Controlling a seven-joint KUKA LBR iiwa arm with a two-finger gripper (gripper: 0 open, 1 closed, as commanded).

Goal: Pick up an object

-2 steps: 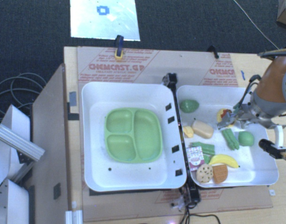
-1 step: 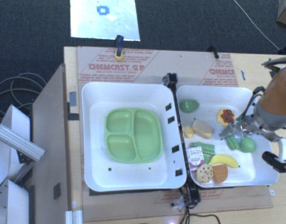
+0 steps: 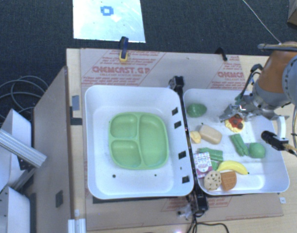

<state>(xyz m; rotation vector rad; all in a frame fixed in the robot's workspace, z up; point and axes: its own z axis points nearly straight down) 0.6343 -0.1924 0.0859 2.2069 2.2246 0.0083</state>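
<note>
The gripper [image 3: 234,113] hovers just above a red-and-yellow toy [image 3: 234,124] in the right bin [image 3: 279,178].

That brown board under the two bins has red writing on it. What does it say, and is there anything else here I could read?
"CHEMCAST GP": red print on the brown board, by the left bin's far edge.
The same red print on the board near the right bin: partly covered, blurred, not readable for certain.
Small carton in the right bin: print too small to read.
Blue mark on the white sheet: a square outline, not lettering.
</note>
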